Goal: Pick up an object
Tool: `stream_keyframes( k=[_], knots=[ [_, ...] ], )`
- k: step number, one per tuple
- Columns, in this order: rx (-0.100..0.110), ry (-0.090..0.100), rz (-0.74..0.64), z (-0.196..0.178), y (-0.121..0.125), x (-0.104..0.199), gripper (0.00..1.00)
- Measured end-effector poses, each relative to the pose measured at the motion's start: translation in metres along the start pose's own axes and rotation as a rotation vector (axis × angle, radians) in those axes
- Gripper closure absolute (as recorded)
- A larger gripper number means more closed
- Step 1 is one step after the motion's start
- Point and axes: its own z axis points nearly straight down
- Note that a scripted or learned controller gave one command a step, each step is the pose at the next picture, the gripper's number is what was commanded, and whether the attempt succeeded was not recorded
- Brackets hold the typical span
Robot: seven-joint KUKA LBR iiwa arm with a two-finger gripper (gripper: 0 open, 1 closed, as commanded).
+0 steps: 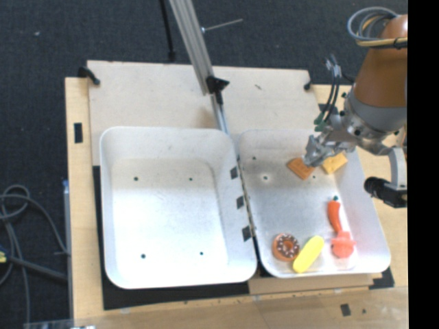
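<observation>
The gripper [317, 155] hangs over the far part of the right bin [274, 197], its tips low between two tan pieces. One orange-tan block [299, 168] lies just left of the tips, and a paler tan piece [335, 162] lies just right of them. Nearer the front of that bin lie an orange carrot-shaped toy [337, 228], a yellow banana-shaped toy [308, 253] and a brown sprinkled donut [285, 246]. Nothing shows between the fingers.
The left bin [168, 208] sits beside the right one, joined by dark clips along the shared rim. A slanted metal pole [195, 46] rises from the back of the bench. Cables lie on the floor at the left.
</observation>
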Motion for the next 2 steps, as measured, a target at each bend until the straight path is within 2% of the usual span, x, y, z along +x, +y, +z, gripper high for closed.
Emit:
stream_keyframes(
  k=[1, 2],
  knots=[
    [-0.004, -0.001, 0.000, -0.002, 0.013, 0.048, 1.00],
    [-0.001, -0.001, 0.000, 0.018, 0.021, 0.098, 1.00]
  ],
)
